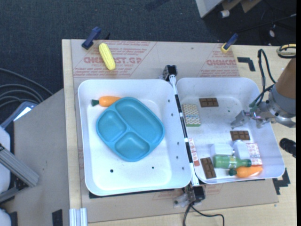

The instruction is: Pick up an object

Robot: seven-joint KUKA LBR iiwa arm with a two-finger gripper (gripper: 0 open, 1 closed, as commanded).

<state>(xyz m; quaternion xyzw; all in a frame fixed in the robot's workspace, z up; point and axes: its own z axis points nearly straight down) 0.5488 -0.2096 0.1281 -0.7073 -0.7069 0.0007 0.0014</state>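
My gripper (241,119) hangs low over the right side of the right bin (221,89), reaching in from the right edge. Just below it lies a brown chocolate bar (240,135), apart from it. A second chocolate bar (209,102) lies to its upper left. At the bin's front are a green bottle (229,162), an orange toy vegetable (248,172), a white packet with red print (249,149) and a third chocolate bar (207,167). A pale patterned packet (191,114) lies by the left wall. Nothing shows in the gripper.
The left bin (89,140) holds a blue divided plate (130,128) and a toy carrot (107,101) behind it. A yellow toy corn cob (106,56) lies on the bench behind the bins. Clamps (91,38) sit at the bench's back edge. A divider rail (181,126) separates the bins.
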